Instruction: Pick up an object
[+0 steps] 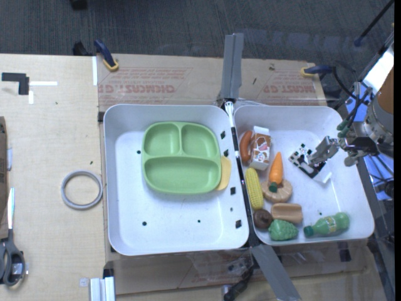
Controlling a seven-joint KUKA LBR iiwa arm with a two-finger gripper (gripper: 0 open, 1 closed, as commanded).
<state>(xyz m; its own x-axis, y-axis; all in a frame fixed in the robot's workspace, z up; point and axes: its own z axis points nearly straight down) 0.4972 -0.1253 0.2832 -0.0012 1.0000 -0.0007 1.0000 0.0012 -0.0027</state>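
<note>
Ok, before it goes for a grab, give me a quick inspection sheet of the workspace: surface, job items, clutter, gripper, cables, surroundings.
Surface: wooden bench with cardboard under two white bins, left bin and right bin.
Job's things: toy food in the right bin, mostly along its left and near sides: carrot, corn, carton, green bottle.
Clutter: green divided plate in the left bin.
Grippers: gripper over the right bin, right of the carrot; grip state unclear.
Cables: blue cables beside the arm.
Surroundings: tape roll and scissors on the bench left of the bins; clamp at the cardboard's far corner.
</note>
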